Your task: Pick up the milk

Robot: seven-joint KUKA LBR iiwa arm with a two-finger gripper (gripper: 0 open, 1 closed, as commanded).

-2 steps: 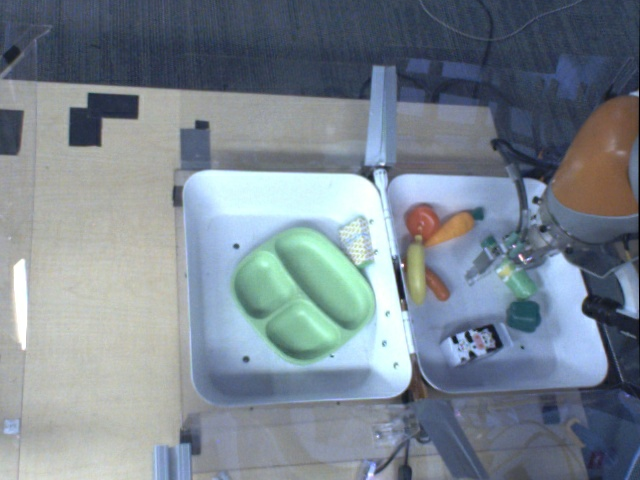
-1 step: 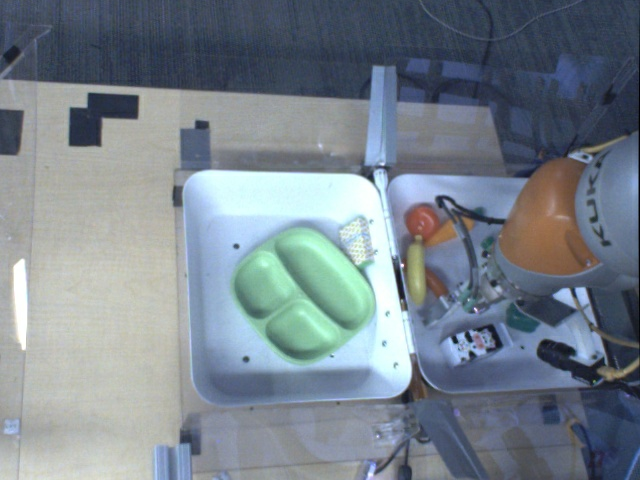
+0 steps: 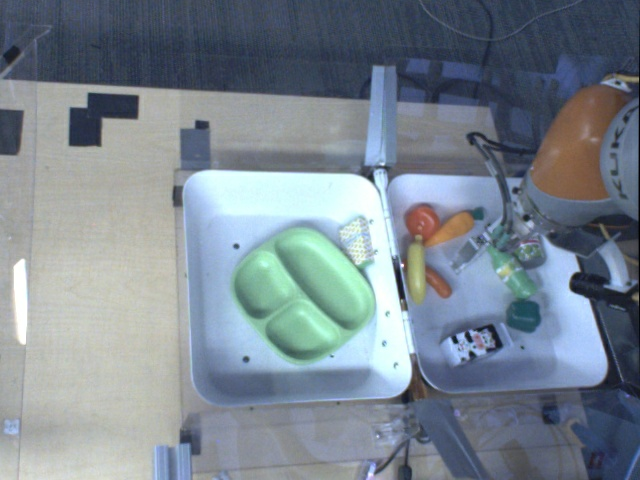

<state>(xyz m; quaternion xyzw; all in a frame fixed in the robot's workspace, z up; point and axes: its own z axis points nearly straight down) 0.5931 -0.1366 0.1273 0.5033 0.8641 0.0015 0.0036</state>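
- The milk (image 3: 474, 344), a small black-and-white carton, lies on its side near the front edge of the right bin (image 3: 570, 368), nothing resting on it.
- A green block (image 3: 523, 315) sits just beside it, toward the arm.
- Farther back lie a pale green bottle (image 3: 512, 274), a yellow banana (image 3: 416, 264), a tomato (image 3: 421, 218) and a carrot (image 3: 450, 229).
- The gripper (image 3: 500, 240) hangs over the bin's back half, well apart from the milk; how far its fingers are spread cannot be told.
- The left bin (image 3: 210, 368) holds a green divided plate (image 3: 303, 293).
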